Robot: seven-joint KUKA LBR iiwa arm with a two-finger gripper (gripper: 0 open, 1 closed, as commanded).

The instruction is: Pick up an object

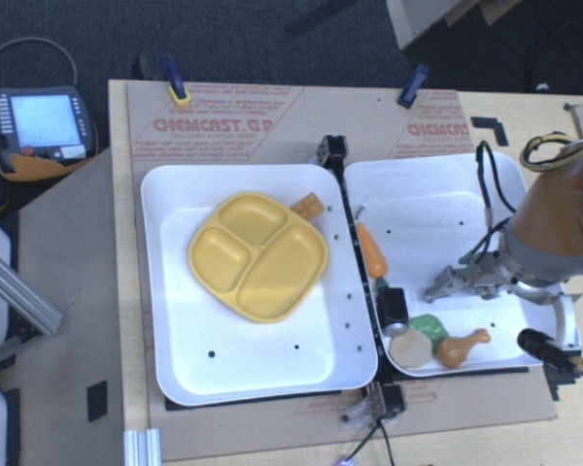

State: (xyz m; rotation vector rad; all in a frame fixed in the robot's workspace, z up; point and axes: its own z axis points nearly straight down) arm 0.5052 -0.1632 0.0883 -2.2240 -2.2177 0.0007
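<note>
Yellow plastic catches my eye first: a divided plate (258,256) with three compartments lies flat in the middle of the left bin (165,289), and a small brown block (307,206) peeks out from under its upper right edge.

The things I could pick are mostly in the right bin (437,187). An orange carrot (371,250) lies along that bin's left wall, pointed end toward the top. Just below it sits a small black block (392,306). In the lower left corner I see a cluster: a pale cream rounded piece (411,348), a green leafy piece (428,326) touching it from above, and a tan drumstick (460,347) with its thin end pointing right, touching the green piece.

The arm (554,226) comes in from the right, its orange band over the right bin's far side. The gripper (445,284) reaches leftward above the bin floor, near the green piece and above the drumstick, apart from both. I see nothing between its fingers, but I cannot tell whether they are spread or closed from this angle.

Both bins rest on the bench (272,115), a brown printed board.
</note>
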